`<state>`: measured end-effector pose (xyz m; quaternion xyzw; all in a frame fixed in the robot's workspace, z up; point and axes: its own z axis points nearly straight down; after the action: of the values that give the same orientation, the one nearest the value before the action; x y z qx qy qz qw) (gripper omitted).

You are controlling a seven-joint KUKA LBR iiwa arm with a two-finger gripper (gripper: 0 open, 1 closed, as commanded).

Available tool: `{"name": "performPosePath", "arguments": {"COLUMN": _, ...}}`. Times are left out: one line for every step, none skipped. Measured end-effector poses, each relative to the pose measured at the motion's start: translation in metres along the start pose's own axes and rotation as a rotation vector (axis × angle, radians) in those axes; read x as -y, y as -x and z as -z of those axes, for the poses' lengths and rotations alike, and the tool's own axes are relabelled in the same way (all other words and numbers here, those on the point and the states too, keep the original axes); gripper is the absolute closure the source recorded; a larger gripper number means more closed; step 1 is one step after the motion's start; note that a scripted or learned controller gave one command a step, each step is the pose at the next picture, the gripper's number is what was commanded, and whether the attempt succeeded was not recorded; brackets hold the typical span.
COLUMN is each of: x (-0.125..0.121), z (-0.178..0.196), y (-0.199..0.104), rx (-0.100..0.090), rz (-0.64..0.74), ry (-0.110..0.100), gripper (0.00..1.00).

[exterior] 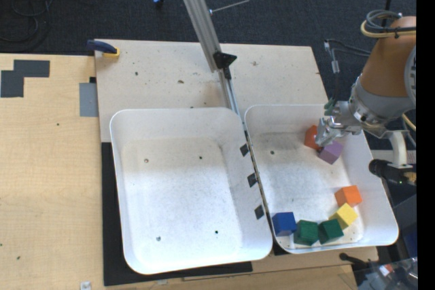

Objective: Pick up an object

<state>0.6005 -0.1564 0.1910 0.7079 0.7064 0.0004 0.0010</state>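
Reaching in from the right over the right bin [380,233], with the gripper [331,134] hanging low near that bin's upper right part, metal fingers pointing down; hard to tell how far apart, so no telling whether spread or closed. Sitting right at the fingertips, a purple block [330,153] just below and an orange-red block [312,137] just to the left, both touching or nearly touching the tool, neither clearly lying between the fingers. Lying along the same bin's lower edge, a row of blocks: blue cube [284,222], two green blocks [318,231], yellow cube [346,214], orange cube [349,195]. Standing beside it on the left, the left bin [136,139]. Leaning over the divide between the bins, a slanted aluminium rail [198,10]. Showing no readable writing anywhere.
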Motion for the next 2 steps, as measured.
{"name": "performPosePath", "arguments": {"x": 0.000, "z": 0.028, "y": 0.001, "rx": -0.001, "rz": 0.002, "ry": -0.001, "gripper": 1.00}}
{"name": "performPosePath", "arguments": {"x": -0.007, "z": 0.019, "y": -0.054, "rx": -0.004, "rz": 0.007, "ry": -0.006, "gripper": 1.00}}
